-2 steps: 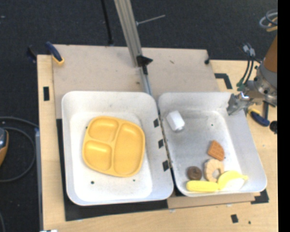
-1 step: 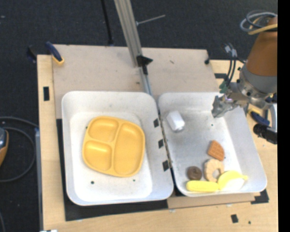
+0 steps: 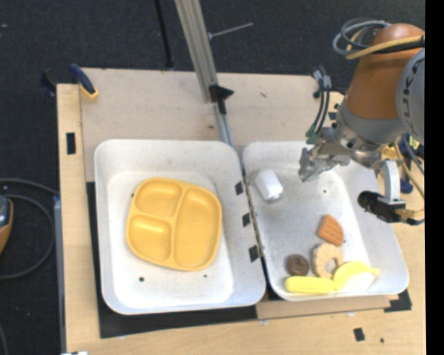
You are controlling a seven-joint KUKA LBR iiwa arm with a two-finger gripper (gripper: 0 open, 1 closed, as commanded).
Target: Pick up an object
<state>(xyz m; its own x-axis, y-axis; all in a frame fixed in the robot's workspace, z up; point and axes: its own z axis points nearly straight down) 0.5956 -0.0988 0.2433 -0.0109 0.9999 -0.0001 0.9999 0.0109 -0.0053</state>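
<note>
The right bin (image 3: 281, 220) holds a white cylinder (image 3: 268, 185) near its upper left. Along its lower right lie an orange wedge (image 3: 330, 230), a brown round piece (image 3: 297, 264), a tan ring-shaped piece (image 3: 326, 257), and a yellow banana-like piece (image 3: 333, 279). My gripper (image 3: 311, 165) hangs over the upper part of the right bin, to the right of the white cylinder and apart from it. Nothing shows between its fingers.
The left bin (image 3: 118, 272) holds a yellow divided plate (image 3: 174, 222). A metal post (image 3: 200, 43) rises behind the bins. A blue-and-yellow clamp (image 3: 83, 81) sits at the bench's back left corner. The grey and orange arm (image 3: 381, 87) overhangs the right bin's upper right.
</note>
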